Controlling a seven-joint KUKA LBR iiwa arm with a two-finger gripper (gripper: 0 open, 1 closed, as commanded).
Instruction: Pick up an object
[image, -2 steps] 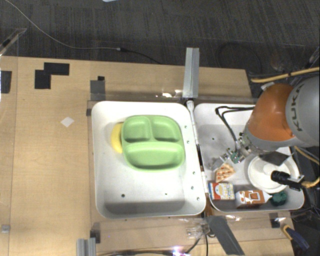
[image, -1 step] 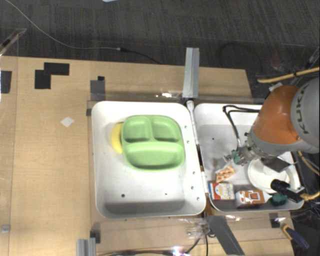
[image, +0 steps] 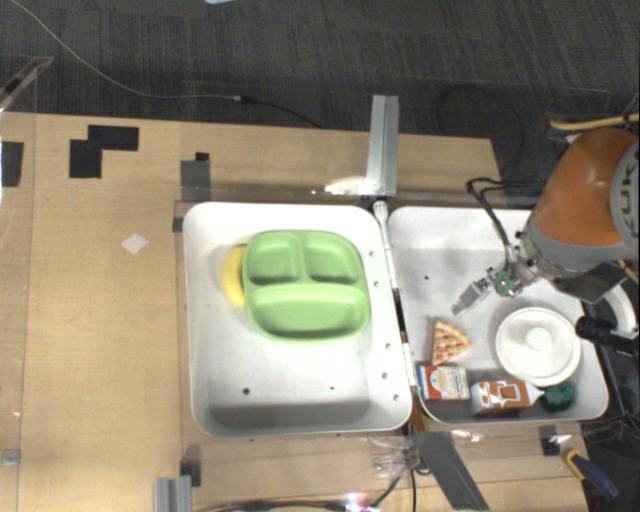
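Observation:
My gripper (image: 468, 298) hangs over the bare upper-middle floor of the right bin (image: 440, 245), pointing down and to the left. Just below it lies a pizza slice toy (image: 448, 342). A round white bowl (image: 538, 343) sits to the gripper's lower right. Along the bin's front wall stand a small blue-and-red carton (image: 443, 382) and a brown-and-white carton (image: 500, 397), with a dark green object (image: 559, 397) at the right end. I see nothing held in the gripper.
The left bin (image: 290, 400) bears a green divided plate (image: 305, 283) with a yellow object (image: 233, 277) tucked under its left edge. A metal post (image: 383, 145) rises behind the divider between the bins. The arm's orange band (image: 590, 190) overhangs the right bin's far right.

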